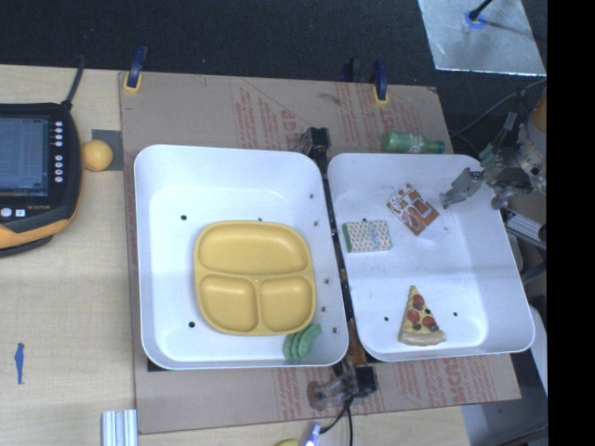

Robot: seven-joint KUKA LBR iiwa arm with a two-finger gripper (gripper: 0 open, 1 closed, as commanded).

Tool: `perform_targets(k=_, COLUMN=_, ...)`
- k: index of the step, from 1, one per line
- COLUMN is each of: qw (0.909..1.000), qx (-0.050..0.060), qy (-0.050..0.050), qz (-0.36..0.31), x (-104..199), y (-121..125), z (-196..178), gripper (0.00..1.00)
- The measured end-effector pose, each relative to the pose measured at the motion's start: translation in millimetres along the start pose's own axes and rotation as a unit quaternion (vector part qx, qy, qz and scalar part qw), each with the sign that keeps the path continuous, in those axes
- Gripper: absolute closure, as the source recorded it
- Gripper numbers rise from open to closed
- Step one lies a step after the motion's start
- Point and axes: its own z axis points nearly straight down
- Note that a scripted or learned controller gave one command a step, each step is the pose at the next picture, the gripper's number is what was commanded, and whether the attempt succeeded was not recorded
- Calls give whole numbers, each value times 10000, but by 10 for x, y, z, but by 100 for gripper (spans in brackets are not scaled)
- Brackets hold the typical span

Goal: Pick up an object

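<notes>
Reaching in from the right, the arm (525, 170) holds its pincer (458, 190) over the far right part of the right bin (502, 277); whether it is apart or together I cannot tell. Just left of it lies a flat red-and-white packet (412, 208). A pizza slice toy (420, 319) lies nearer, and a compartmented yellow plate (254, 276) sits in the left bin (158, 249).

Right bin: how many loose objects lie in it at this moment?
3. A red patterned packet lies toward the far side near the gripper, a green-edged sponge by the left wall, and a toy pizza slice near the front. None look hidden.
</notes>
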Motion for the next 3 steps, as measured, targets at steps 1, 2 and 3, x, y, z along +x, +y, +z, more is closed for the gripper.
perform_targets(k=1, qw=10000, qx=-1, qy=-8, qz=-17, x=11, y=366, z=714, gripper=0)
perform_targets(k=2, qw=10000, qx=-20, qy=-19, qz=-15, x=355, y=451, z=814, gripper=0)
perform_targets(k=3, qw=9999, qx=-103, qy=-61, qz=-2, x=677, y=406, z=911, gripper=0)
